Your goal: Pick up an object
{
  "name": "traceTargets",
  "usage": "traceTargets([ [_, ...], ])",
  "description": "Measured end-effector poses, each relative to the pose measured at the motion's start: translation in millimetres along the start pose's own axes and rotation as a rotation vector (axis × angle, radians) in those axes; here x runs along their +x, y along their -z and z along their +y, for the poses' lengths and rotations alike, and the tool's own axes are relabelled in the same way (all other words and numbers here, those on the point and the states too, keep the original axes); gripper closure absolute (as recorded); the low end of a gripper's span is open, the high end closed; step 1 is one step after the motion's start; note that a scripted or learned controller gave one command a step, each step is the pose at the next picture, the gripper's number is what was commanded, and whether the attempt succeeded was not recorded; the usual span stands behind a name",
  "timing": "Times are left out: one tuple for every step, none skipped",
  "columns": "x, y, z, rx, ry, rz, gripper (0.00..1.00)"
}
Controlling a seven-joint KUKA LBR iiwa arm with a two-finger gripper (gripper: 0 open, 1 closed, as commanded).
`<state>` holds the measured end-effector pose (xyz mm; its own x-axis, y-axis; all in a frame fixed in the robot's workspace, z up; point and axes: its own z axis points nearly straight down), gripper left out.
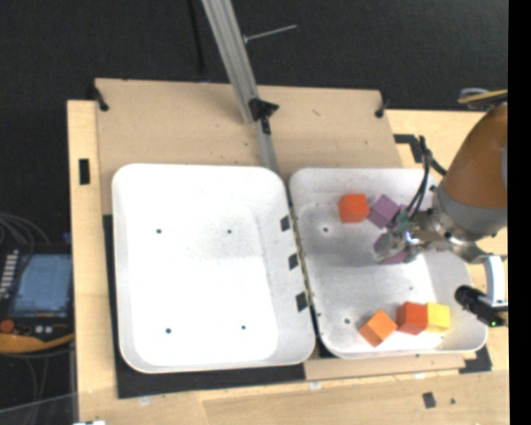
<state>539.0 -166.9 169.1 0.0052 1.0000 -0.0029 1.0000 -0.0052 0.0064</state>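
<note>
The pincer (398, 240) hangs low over the middle of the right bin (336, 326), and whether it is spread or pressed together I cannot tell, since its tips blur into a purplish shape beneath them. At about eleven o'clock from it a purple block (385, 209) lies just beside an orange cube (354, 207). Towards six o'clock, along the bin's near rim, sit an orange block (378, 327), a red cube (412, 317) and a yellow cube (438, 316), close together.

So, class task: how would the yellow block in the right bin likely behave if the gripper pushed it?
The yellow block looks flat-sided, so it would probably slide, not roll. It sits against the red block, so a push may shift both.
</note>
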Motion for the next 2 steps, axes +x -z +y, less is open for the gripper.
traceTargets([
  [-4,43,3,0.001,0.008,0.0,1.0],
  [-6,97,5,-0.001,0.009,0.0,1.0],
])
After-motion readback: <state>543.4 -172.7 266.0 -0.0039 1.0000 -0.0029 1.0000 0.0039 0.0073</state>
